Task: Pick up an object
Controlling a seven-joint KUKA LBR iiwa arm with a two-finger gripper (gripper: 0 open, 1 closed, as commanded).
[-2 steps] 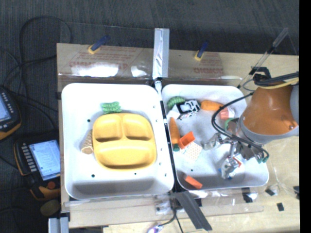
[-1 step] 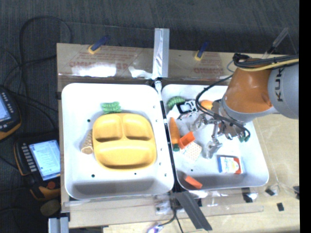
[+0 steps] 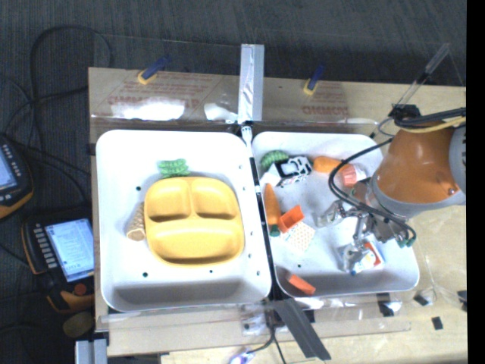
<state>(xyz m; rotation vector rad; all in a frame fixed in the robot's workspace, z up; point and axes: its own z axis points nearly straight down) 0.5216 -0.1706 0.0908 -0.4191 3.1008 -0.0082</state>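
Over the right bin [image 3: 394,283], the gripper [image 3: 356,258] hangs low near the front right corner, just beside a small red-and-white object [image 3: 371,258]; whether it grips anything cannot be told. A yellow tray [image 3: 193,222] fills the left bin [image 3: 114,203].

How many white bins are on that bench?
2. The left bin holds a yellow divided tray; the right bin holds a jumble of small toys, with the robot's gripper reaching down into it.
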